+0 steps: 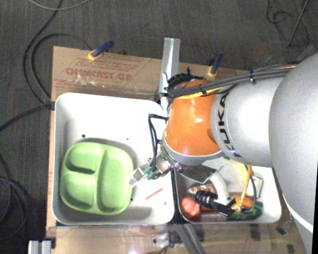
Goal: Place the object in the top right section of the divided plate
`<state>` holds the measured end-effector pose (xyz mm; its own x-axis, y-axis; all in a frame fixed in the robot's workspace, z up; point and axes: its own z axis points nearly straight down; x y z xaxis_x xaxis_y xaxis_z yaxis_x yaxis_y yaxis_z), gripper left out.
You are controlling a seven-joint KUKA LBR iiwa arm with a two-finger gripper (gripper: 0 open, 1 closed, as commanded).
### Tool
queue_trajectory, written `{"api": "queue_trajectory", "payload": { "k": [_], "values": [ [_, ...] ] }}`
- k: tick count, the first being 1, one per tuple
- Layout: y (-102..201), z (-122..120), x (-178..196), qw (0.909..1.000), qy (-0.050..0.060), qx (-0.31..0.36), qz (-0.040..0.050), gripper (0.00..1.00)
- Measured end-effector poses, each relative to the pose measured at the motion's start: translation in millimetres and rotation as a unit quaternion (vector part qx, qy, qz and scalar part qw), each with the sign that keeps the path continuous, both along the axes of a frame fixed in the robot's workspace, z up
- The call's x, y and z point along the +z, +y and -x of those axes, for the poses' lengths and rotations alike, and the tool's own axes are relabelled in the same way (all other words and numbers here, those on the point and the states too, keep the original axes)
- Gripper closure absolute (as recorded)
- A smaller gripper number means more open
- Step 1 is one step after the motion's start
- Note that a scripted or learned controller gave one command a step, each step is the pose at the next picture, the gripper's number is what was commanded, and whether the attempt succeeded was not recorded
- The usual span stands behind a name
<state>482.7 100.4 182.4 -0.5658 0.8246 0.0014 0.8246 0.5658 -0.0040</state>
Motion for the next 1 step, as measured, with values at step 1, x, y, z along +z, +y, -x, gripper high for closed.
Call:
{"api": "queue_trajectory", "payload": {
  "k": [1],
  "values": [
    [22.5, -0.4, -0.8, 0.9974, 0.000, 0.073, 0.0004, 1.00]
  ]
}}
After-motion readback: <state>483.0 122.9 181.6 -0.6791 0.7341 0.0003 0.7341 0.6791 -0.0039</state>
